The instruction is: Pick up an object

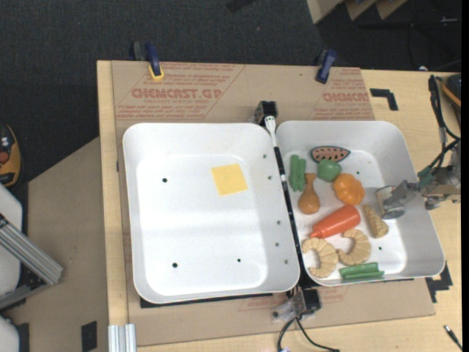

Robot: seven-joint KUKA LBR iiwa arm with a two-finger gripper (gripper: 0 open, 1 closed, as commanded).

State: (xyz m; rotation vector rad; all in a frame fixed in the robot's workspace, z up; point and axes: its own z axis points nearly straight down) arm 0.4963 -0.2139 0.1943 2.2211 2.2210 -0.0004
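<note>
Gripper point(387, 202) reaches in from the right edge, low over the right bin point(410, 152), its metal fingers standing a little apart with nothing between them. Its tips sit just above a tan bread-like piece point(376, 221), close to it, though contact cannot be judged.

Nearest the camera, at the front rim of the right bin, lies a flat green bean pod point(361, 272). Just behind it rest two pale croissant-shaped pastries: the left croissant point(321, 256) and the right croissant point(357, 246), side by side and nearly touching. Above them an orange carrot point(336, 222) lies tilted, its thick end up and to the right. Left of the carrot, a brown drumstick point(309, 195) stands lengthwise with its narrow end pointing away. To the right of the drumstick sits a round orange fruit point(349, 189), and just behind that a small green vegetable point(328, 170). A long green piece point(297, 173) lies along the left wall of this bin. Farthest back is a watermelon slice point(330, 154), dark with a red face.

In the left bin point(146, 196), a yellow square cheese slice point(229, 179) lies flat, well apart from everything else, toward the back right of the floor.

Both bins rest on a brown board point(183, 86) printed with red lettering, held by two blue clamps point(152, 59) at its far edge.
</note>
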